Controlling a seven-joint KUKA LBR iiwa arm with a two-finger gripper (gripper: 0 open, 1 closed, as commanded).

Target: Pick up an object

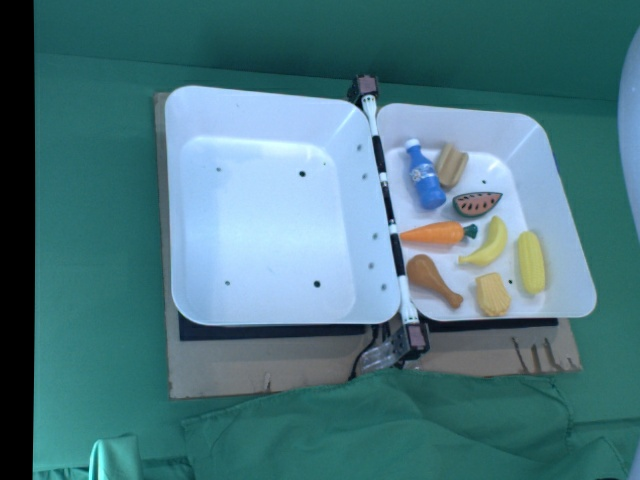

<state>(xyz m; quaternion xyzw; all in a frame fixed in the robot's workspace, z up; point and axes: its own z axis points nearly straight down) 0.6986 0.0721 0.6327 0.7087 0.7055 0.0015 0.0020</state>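
Note:
The right bin [556, 180] holds several toy foods. A blue bottle [425, 174] lies near its back left, beside a tan hot-dog bun [451, 165]. A watermelon slice [477, 204] sits in the middle. Below it lie an orange carrot [437, 233] and a yellow banana [487, 244]. A corn cob [531, 262] lies at the right. A brown drumstick [433, 278] and a yellow ridged piece [492, 295] rest near the front wall. A pale blurred shape [631, 138] at the right edge looks like part of the arm.
The left bin [265, 208] is a shallow white tray with a few small dark holes. A black-and-white bar [383, 198] runs between the bins. Both stand on cardboard [220, 368] over green cloth, which bunches up at the front [400, 433].

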